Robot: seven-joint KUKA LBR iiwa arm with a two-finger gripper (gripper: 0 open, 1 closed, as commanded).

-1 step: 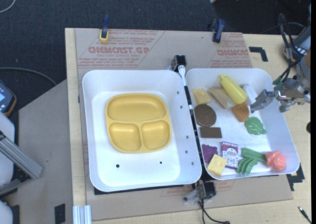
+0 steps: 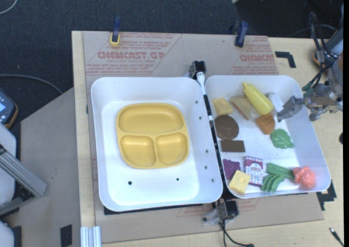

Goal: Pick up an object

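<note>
The right bin point(image 2: 316, 148) holds several toy food items. A yellow bottle-shaped piece point(image 2: 256, 97) lies at the back beside a tan slab point(image 2: 241, 107) and a pale yellow square point(image 2: 222, 106). A brown round cookie point(image 2: 226, 127) and a dark brown bar point(image 2: 233, 145) sit near the bin's left wall. An orange-brown chunk point(image 2: 266, 124) and a green leaf point(image 2: 282, 138) lie mid-bin. My gripper point(image 2: 289, 108) hangs over the bin's right part, just right of the orange-brown chunk and above the green leaf. Nothing is visibly held in it.
Along the right bin's front lie purple grapes point(image 2: 231, 165), a yellow block point(image 2: 239, 181), a small magenta box point(image 2: 253, 164), green pods point(image 2: 275, 176) and a pink lump point(image 2: 304, 176). The left bin point(image 2: 103, 131) carries a yellow divided plate point(image 2: 152, 134).
</note>
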